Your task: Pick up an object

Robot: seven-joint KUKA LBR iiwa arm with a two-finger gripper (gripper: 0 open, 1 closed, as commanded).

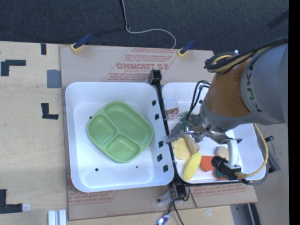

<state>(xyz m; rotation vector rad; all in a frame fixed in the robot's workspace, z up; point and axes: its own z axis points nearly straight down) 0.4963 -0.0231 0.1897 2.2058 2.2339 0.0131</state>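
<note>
My arm (243,86) reaches in from the right and hangs low over the right bin (255,165), its orange band above the wrist. My claw (186,131) sits near the bin's left wall, down among the objects there; I cannot tell from here whether it is open or closed, nor whether anything sits in it. Just below the claw lies a pale yellow piece (180,149) with a tan stick-like thing (191,145) across it. Next to them an ear of corn (191,166) lies tilted, touching an orange block (206,163). A small card (171,108) lies farther up the same bin. The left bin (77,125) holds a green divided plate (120,131). Both bins rest on cardboard (93,62) on the desk.
</note>
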